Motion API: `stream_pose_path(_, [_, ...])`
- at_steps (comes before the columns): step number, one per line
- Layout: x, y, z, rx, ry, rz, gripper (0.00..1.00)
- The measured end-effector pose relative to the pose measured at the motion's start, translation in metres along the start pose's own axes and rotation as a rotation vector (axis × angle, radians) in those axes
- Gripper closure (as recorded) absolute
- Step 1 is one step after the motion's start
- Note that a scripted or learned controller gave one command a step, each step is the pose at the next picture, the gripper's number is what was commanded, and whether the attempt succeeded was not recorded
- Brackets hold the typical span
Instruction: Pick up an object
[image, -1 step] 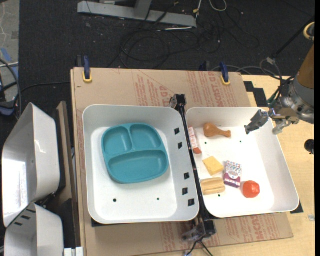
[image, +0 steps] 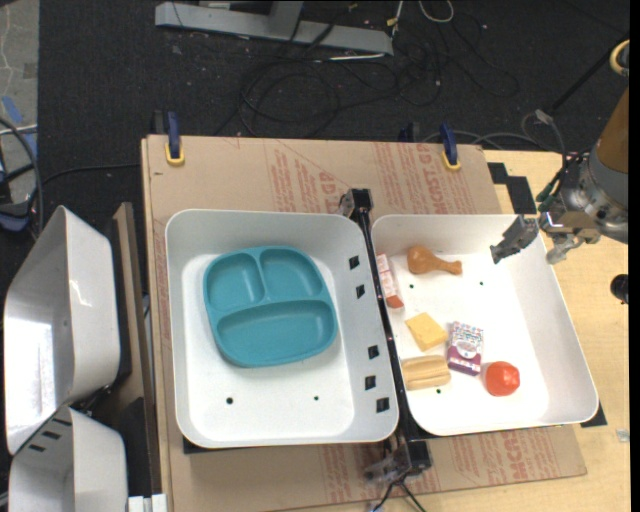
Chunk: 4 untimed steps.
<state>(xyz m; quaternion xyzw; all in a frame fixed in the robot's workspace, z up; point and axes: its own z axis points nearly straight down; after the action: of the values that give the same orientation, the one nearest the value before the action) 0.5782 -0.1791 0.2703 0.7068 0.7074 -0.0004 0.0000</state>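
Nearest my camera is the front rim of the two white bins (image: 300, 435), shallow glossy trays sitting side by side on a cardboard sheet (image: 300, 165) that two clamps pin at its far edge, presumably to stop everything sliding.

The left bin carries just a teal divided plate (image: 270, 305), smooth moulded plastic with three compartments, lying flat near the bin's centre.

The right bin (image: 560, 330) holds my candidates. Taking its middle as the clock centre:
- a tan drumstick toy (image: 432, 263), bulbous with a thin handle, at eleven o'clock
- a pale yellow cheese wedge (image: 424, 330), blocky and matte, at nine o'clock
- a small purple and white carton (image: 464, 347) just beside it, towards six o'clock
- a ridged tan bread-like piece (image: 424, 372) at eight o'clock, against the inner wall
- a glossy red tomato (image: 502, 378), round and likely to roll, at five o'clock
- a narrow red and white packet (image: 386, 281) along the wall at ten o'clock

They lie scattered and mostly apart, which I judge leaves room for fingers around each.

The gripper (image: 530, 240) hangs over the far right corner, at one to two o'clock, its two fingers spread with nothing between them. It is well apart from every item, and the drumstick looks nearest. I read this as the approach stage, with no pick yet made.
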Motion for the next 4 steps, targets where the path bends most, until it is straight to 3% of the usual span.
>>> stream_pose_path(3, [-0.018,0.004,0.149,0.003,0.001,0.002,0.0])
stream_pose_path(4, [-0.017,0.005,0.135,-0.002,0.0,0.002,1.0])
